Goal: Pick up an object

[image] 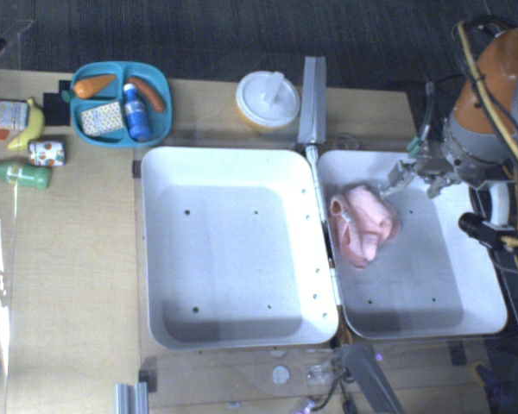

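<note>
A pink, soft, folded thing (361,222) lies in the right bin (466,309), close to its left wall and toward the back. My gripper (413,183) hangs over the back of that bin, just right of and beyond the pink thing, apart from it. It is open, its two thin fingers (392,182) spread, and nothing sits between them. The grey arm with its orange band (492,67) comes in from the upper right.
The left bin (155,257) sits beside the right one, with a metal divider post (311,102) at the back between them. On the bench behind are a white lidded cup (268,100), a blue tray of toy food (121,103), and small items (22,141) at far left.
</note>
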Tool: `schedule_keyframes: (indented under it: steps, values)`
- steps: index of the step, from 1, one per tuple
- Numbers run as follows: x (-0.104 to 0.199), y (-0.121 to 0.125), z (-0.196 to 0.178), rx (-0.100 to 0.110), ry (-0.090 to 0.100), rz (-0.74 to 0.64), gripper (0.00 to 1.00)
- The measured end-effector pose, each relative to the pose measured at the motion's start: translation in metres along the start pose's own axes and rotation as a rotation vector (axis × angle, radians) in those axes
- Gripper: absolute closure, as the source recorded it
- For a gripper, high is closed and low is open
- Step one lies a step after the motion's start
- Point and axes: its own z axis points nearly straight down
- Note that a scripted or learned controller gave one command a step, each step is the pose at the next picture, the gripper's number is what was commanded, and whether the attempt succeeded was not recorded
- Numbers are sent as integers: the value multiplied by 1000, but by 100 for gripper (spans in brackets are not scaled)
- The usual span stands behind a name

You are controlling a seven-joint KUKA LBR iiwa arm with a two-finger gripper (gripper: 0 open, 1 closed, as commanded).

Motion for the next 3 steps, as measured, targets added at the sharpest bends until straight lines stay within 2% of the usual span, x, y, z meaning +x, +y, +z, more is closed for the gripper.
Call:
schedule_keyframes:
  steps: [1, 2, 3]
  values:
    - [-10, 12, 97, -9, -2, -147, 0]
    - [-20, -34, 102, -19, -5, -271, 0]
    - [-20, -34, 102, -19, -5, -271, 0]
